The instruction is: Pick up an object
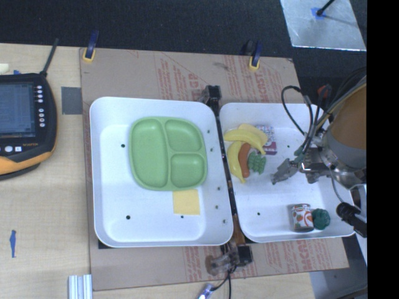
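The right bin [274, 229] held everything graspable — bananas [240, 143], a can [301, 217], small toys. The gripper [278, 174] hovered over its middle, apparently open and empty, just right of the bananas — so nothing had been picked yet.

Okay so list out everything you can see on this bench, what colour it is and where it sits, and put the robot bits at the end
Bins: two, white, side by side on the brown board.
Divided plate: one, green, left bin.
Flat square: one, yellow, left bin, just below the plate.
Bananas: two, yellow, right bin, near its left wall.
Sausage-like piece: one, orange-red, between the bananas.
Leafy toy: one, green, beside the bananas.
Can: one, white with red, right bin's near edge.
Round item: one, green, touching the can.
Handheld controller: one, grey and orange, far left.
Clamps: two, blue and yellow, board's far edge.
Pincer: one, grey, over the right bin, nothing visibly held.
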Motion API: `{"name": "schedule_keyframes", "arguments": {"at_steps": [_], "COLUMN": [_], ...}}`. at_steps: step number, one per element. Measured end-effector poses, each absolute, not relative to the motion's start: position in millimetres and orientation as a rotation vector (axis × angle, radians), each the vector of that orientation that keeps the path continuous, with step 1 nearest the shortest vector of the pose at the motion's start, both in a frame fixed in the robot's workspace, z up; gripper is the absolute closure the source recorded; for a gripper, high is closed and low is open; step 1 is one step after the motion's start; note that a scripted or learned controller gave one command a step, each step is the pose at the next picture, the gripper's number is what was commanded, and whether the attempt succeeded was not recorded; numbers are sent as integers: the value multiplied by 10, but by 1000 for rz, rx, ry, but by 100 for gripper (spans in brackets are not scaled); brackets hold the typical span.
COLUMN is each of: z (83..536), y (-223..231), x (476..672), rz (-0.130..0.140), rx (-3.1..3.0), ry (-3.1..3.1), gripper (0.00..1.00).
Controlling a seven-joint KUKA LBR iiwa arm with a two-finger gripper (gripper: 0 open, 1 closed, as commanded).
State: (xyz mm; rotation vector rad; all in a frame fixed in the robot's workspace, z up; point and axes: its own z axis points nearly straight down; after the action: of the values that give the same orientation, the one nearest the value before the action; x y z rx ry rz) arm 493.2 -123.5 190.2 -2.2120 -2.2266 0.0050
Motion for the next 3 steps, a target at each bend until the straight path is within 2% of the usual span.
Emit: {"name": "schedule_keyframes", "arguments": {"at_steps": [1, 2, 3], "z": [962, 943, 1123], "y": [-1320, -1884, -1913], "x": [5697, 5141, 5976], "rz": [-3, -1, 0], "rx": [-2220, -2221, -2218], "ry": [-2232, -2224, -2224], "gripper": [0, 0, 0]}}
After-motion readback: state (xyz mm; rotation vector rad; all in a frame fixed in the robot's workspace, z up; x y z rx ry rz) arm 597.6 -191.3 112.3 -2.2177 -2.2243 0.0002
